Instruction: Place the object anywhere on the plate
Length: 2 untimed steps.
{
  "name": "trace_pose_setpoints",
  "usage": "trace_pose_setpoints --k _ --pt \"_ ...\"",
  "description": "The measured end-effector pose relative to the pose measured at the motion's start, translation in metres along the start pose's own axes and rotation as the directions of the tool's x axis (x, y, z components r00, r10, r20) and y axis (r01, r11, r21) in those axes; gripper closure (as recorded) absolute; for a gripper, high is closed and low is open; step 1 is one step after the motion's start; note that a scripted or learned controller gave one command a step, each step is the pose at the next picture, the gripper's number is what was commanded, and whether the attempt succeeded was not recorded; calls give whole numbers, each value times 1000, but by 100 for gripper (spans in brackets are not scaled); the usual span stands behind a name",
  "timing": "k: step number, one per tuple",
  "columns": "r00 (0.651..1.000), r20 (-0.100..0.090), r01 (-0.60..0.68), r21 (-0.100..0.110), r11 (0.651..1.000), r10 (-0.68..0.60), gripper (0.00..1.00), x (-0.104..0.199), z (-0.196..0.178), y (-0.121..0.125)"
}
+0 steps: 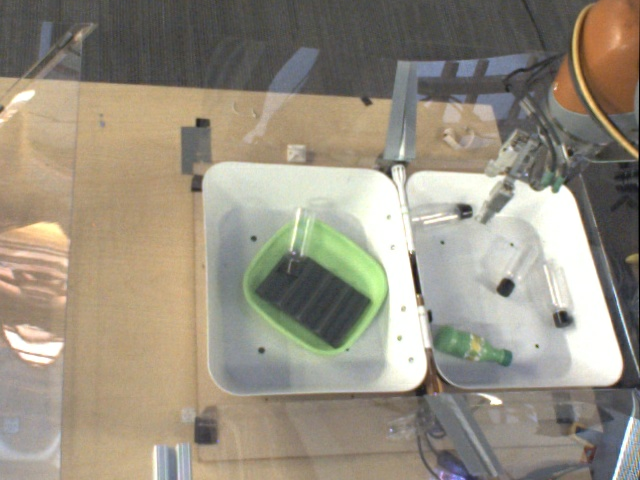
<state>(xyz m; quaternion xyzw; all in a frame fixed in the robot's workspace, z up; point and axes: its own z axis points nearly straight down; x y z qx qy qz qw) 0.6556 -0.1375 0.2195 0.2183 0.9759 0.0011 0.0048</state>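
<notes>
The left bin (225, 268) contains one green plate (316, 288) bearing one dark ribbed block (310, 298) and one clear tube (297, 238). The right bin (590, 358) contains three clear vials (510, 268) and one green bottle (472, 346). The gripper (520, 163) hovers above this bin's far edge; finger state cannot be determined.

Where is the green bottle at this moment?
The green bottle lies on its side in the right bin, near its front left corner.
</notes>
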Motion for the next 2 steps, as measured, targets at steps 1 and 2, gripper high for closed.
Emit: trace_pose_setpoints --k 1,2 --pt "1000 10 1 -5 1000 -1 100 -2 -13 3" --pt "980 -1 201 0 980 -201 100 18 -5 36"
